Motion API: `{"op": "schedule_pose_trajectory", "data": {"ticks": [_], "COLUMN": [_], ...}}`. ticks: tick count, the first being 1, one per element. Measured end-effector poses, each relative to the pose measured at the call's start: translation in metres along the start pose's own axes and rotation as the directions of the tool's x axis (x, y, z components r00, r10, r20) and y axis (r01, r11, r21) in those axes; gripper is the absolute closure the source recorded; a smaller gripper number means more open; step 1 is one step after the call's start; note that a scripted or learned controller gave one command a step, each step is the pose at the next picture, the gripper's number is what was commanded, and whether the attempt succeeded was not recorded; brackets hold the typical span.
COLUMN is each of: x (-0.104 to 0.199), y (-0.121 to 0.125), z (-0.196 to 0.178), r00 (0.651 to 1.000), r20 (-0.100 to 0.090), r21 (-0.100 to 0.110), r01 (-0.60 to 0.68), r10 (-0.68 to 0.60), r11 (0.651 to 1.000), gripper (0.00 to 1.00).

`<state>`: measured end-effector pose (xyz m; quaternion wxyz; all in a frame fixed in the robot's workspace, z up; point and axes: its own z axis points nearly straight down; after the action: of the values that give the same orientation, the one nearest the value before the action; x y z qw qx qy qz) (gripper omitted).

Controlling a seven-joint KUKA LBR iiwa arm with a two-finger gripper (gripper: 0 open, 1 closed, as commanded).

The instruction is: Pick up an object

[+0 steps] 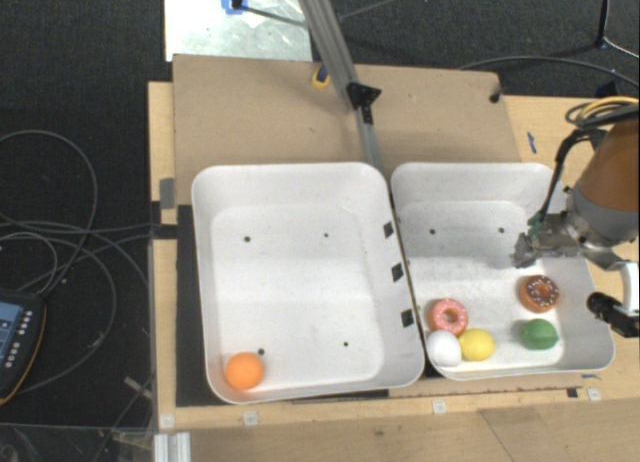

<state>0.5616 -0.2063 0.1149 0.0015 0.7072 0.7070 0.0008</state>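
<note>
1. Sitting nearest: white ball (443, 349), yellow ball (477, 344), green ball (538, 333) along the right bin (470, 205) front wall. Probably light, slippery, rolling easily.
2. Chocolate donut (539, 293) behind them looks easiest, pinching across its ring.
3. End effector (533, 248) is hovering just beyond it; can't tell its state.

The gripper (532, 247) hangs over the right bin (470, 195), just above a brown donut (538, 293); pink donut (447, 315), white ball (443, 348), lemon (477, 344) and lime (538, 333) lie near that donut; an orange (244, 371) sits in the left bin (290, 190)
</note>
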Motion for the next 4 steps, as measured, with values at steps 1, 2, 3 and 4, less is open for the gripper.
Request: {"op": "schedule_pose_trajectory", "data": {"ticks": [1, 2, 3, 4], "x": [-0.001, -0.003, -0.003, 0.048], "y": [0.007, 0.0, 0.002, 0.005], "z": [-0.064, -0.113, -0.164, -0.149], "r00": [1.0, 1.0, 1.0, 1.0], "r20": [0.002, 0.002, 0.002, -0.003], "r21": [-0.005, -0.004, -0.004, 0.001], "r01": [0.006, 0.006, 0.006, 0.01], "r10": [-0.006, -0.006, -0.006, -0.01], "r11": [1.0, 1.0, 1.0, 1.0], "gripper": [1.0, 1.0, 1.0, 1.0]}}
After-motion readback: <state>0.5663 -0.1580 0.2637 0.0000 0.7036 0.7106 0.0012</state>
